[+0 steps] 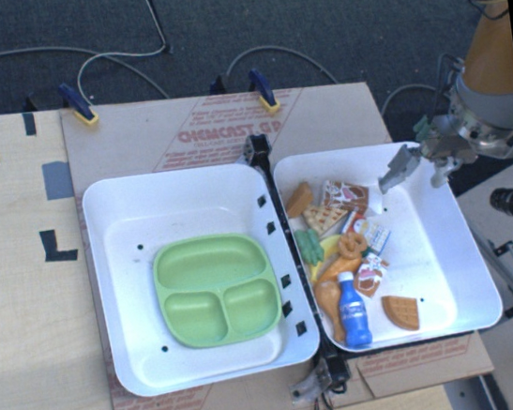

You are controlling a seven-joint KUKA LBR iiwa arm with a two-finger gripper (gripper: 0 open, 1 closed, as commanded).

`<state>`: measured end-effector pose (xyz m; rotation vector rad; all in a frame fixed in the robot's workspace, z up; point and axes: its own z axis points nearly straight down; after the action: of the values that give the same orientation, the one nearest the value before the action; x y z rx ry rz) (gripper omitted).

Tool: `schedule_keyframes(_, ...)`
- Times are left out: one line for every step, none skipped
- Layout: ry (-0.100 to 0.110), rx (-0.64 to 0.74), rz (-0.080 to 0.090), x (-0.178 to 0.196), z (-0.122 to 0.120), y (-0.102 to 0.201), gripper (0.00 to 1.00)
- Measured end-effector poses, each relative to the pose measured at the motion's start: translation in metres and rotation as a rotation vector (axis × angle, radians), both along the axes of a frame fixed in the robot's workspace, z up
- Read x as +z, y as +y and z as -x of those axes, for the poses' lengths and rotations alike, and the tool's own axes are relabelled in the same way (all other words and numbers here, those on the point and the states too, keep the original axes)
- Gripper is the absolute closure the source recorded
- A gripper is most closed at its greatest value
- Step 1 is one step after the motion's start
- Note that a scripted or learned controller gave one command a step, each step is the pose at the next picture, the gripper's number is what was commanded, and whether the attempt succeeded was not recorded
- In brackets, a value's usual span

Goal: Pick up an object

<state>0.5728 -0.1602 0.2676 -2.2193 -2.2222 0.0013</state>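
Hovering above the right bin's upper right corner, the pincer has fingers spread, pinching nothing. Candidate objects lie heaped against that bin's left wall, including a blue bottle. A green divided plate occupies the left bin.

In the right bin, the clutter packs against the left wall: a blue bottle at the lower left, orange and green pieces above it, wrappers near the top. The bin's right half, toward the frame's right edge, lies open white floor. A brown wedge sits alone near the lower middle. In the left bin, a green tray fills the centre, leaving narrow margins around it.
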Motion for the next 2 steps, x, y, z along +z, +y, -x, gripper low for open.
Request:
schedule_keyframes(-0.008, 0.0, 0.001, -0.171, -0.039, 0.039, 0.0)
schedule_keyframes(-0.018, -0.003, 0.004, -0.177, 0.006, 0.061, 0.0)
